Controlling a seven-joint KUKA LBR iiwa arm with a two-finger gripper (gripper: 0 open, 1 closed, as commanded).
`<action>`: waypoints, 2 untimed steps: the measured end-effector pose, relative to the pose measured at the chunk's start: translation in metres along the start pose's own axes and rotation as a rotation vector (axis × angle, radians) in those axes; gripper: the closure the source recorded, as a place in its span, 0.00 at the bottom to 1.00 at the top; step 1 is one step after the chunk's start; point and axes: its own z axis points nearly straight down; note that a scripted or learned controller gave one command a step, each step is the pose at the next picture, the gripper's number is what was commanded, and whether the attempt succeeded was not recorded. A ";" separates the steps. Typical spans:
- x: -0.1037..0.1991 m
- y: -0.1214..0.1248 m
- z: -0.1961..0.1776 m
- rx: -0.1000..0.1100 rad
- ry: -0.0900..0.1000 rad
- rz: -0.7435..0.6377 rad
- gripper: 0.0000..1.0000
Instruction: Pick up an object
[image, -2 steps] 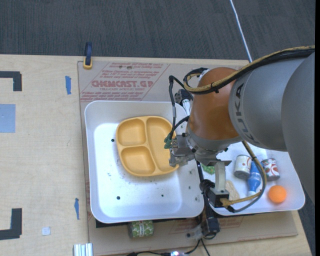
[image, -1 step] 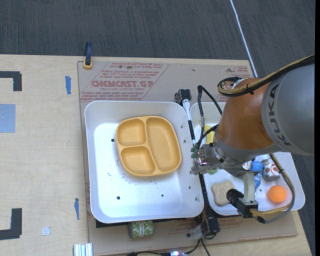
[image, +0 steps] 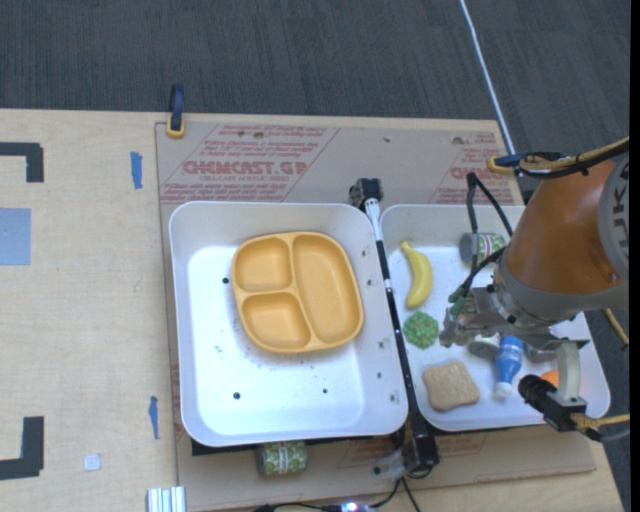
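Gripper (image: 468, 325) hangs low in the right bin (image: 590, 385) — whether it is clenched or released, I cannot tell. Just beside it lie the green broccoli (image: 421, 328), toast (image: 450, 385) and tube (image: 508, 364) — better to centre over one before closing.

Red lettering, apparently "CHEMCAST GP", is printed on the brown protective sheet (image: 300, 160) beneath the bins; smaller lines below cannot be read.
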 end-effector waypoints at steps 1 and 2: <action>-0.052 -0.001 0.030 0.002 0.001 -0.001 1.00; -0.071 0.021 0.009 -0.002 -0.001 -0.002 1.00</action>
